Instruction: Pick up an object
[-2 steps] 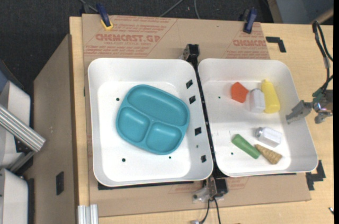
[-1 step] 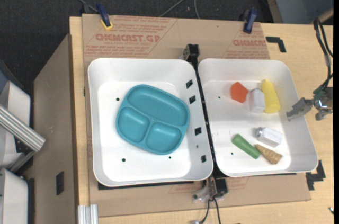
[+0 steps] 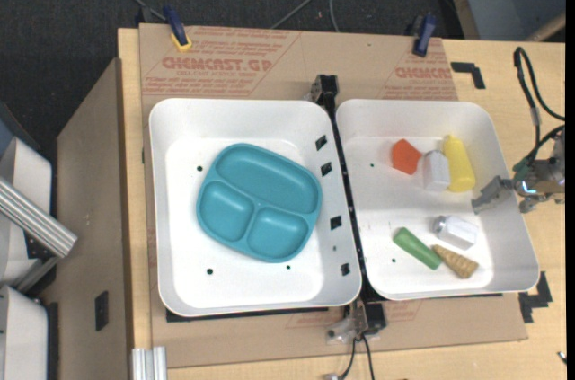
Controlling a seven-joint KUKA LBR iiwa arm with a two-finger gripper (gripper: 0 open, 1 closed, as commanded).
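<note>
The right bin (image 3: 503,266) holds several small objects. An orange block (image 3: 405,156) lies toward the back, beside a grey-white piece (image 3: 436,171) and a yellow bottle (image 3: 459,163). Near the front lie a green cylinder (image 3: 416,247), a tan cone (image 3: 456,261) and a white object (image 3: 455,232). My gripper (image 3: 510,188) sits low at the bin's right rim, to the right of the yellow bottle and above the white object, with nothing seen in it.
The left bin (image 3: 171,216) carries a teal divided plate (image 3: 259,201). A black divider with clips (image 3: 337,190) runs between the bins. Clamps (image 3: 178,33) hold the cardboard sheet at the back, and cables (image 3: 530,91) hang near the right edge.
</note>
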